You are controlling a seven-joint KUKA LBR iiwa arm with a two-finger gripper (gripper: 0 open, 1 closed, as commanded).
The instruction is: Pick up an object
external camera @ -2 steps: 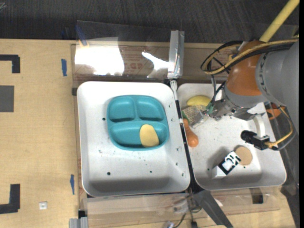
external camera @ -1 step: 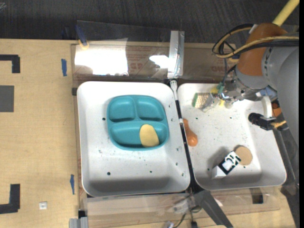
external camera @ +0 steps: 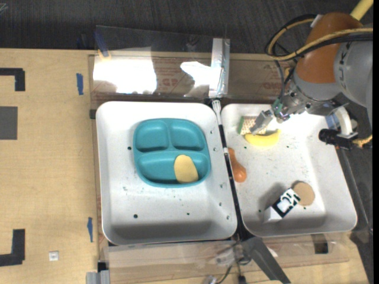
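Observation:
The right bin (external camera: pixel 320 158) holds a yellow banana (external camera: pixel 263 138) near its back left corner, with a small green and white item (external camera: pixel 247 125) right beside it. My gripper (external camera: pixel 267 119) reaches down from the right and sits just above the banana, close to the green and white item. An orange carrot-like piece (external camera: pixel 237 169) lies against the bin's left wall. Near the front, a brown round piece (external camera: pixel 304 193) touches a black and white block (external camera: pixel 285 204).
The left bin (external camera: pixel 118 206) carries a teal divided plate (external camera: pixel 155 152) with a yellow oval object (external camera: pixel 186 169) in its front right compartment. The grey arm with its orange band (external camera: pixel 323 64) and cables hangs over the right bin's back right corner.

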